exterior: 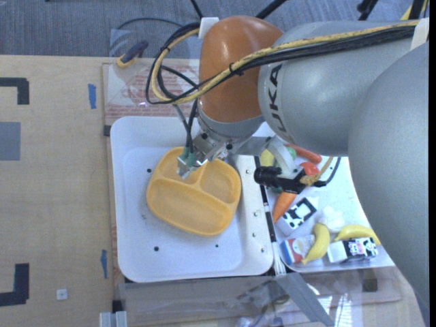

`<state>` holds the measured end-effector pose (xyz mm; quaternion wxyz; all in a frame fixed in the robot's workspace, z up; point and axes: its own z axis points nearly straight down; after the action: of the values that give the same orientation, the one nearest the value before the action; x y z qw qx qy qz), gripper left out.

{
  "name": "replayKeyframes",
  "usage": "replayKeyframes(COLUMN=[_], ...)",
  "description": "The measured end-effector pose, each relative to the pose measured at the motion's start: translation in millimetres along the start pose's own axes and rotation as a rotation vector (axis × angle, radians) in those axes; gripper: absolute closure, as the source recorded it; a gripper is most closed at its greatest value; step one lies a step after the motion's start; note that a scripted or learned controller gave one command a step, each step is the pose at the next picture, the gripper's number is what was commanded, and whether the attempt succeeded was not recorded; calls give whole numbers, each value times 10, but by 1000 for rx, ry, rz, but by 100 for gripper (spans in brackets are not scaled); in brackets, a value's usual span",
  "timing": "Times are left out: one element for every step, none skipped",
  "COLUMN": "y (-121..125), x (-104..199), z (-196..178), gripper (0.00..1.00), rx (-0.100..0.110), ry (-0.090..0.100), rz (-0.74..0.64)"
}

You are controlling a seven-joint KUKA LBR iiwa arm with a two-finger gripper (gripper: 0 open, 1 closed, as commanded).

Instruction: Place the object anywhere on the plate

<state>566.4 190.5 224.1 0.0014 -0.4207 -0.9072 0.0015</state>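
1. While the end effector (189, 161) sits over the 12 o'clock rim of the plate (194, 199), a small green-and-grey object (187, 157) shows right at its tip. I can't tell whether the object is actually pinched or just lying under the tip.
2. Key relation: the object is already above the plate's upper edge, at the 11–12 o'clock part of the rim. The plate's middle lies toward 6 o'clock from the tip, so my read is that a short shift that way before letting go would be safer than dropping it on the rim.
3. Object long axis: too small and hidden to tell.
4. Plate: yellow-orange, smooth plastic look, rounded outline, raised rim, ridges splitting it into compartments. It lies in the left bin (136, 251), which is white, shallow and matte with a few dark dots.
5. Right bin (368, 261), at 3 o'clock of the plate, holds toy food: banana (315, 242), carrot (284, 203), a black-and-white printed carton (300, 213). They look glossy and hard.
6. Arm (238, 73): orange dome and grey casing, yellow-black cable looped over it. The worktop (54, 203) is pale wood with blue tape marks.
7. Risk, as a guess: the rim slope could roll the object off into the bin.
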Motion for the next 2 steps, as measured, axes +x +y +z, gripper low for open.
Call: replayKeyframes(y=[1,4], x=[3,2], z=[0,-89], gripper=[0,100], rx=[0,0], ry=[0,-1], rz=[-1,-1])
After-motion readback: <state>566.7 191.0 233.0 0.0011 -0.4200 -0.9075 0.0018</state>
